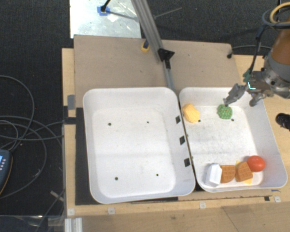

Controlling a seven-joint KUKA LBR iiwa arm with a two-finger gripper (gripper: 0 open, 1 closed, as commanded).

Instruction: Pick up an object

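1. Spread apart, the two grey fingers of the gripper (241, 96), with nothing between them; one tip at the far edge of the small green knobbly ball (225, 112), the other off to its right over the bin rim
2. Directly under the left fingertip, that green ball, lying on the floor of the right shallow white bin (261, 129) near its far wall, well apart from everything but the finger
3. Likely light and somewhat soft, judging by its toy-like bumpy surface; probably forgiving under a squeeze, yet round enough to roll away if nudged from one side only
4. Best taken across its middle, one finger on each side, lowered until the tips reach the bin floor; for that, a shift of the open jaws leftward so the ball sits between them
5. Further left in the same bin, a yellow rounded toy (191, 113), close to the divider and free-standing, also an easy candidate
6. Along the near wall, a crowded row: a white cup-like piece (213, 174), two orange waffle-textured blocks (236, 172), a red ball (255, 163); packed touching, so harder to grip cleanly
7. Beyond, the left white bin (94, 129) with small dark specks
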